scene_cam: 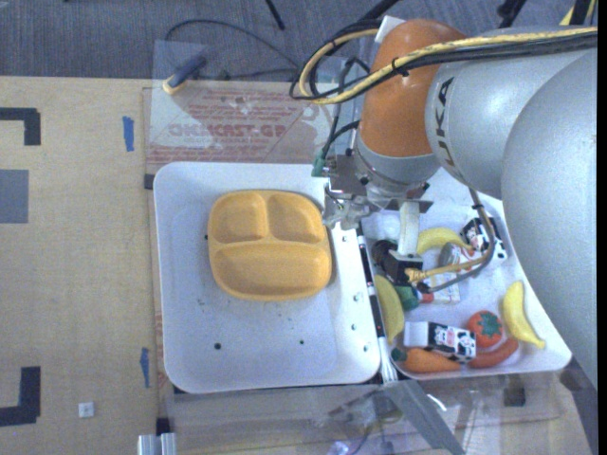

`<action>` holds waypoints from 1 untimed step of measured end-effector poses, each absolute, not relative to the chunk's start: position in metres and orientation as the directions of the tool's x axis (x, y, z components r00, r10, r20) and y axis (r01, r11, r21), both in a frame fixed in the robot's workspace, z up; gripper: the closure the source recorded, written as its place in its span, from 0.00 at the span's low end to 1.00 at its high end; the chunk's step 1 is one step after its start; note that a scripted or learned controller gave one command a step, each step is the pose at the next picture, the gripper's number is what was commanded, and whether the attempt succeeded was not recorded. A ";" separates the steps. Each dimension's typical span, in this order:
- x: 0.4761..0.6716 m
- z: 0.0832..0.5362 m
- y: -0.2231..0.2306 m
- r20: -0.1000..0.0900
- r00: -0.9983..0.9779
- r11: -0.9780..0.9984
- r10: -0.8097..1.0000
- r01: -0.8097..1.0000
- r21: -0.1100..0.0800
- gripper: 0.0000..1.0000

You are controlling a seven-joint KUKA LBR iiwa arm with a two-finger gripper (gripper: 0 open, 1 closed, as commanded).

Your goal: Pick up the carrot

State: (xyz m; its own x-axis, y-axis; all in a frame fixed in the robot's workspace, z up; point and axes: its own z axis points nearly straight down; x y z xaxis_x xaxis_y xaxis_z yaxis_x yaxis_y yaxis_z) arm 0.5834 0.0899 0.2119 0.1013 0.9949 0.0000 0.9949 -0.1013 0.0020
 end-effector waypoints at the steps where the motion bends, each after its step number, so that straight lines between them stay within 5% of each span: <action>1: 0.586 0.185 0.034 0.001 -0.298 0.298 0.955 0.955 -0.002 1.00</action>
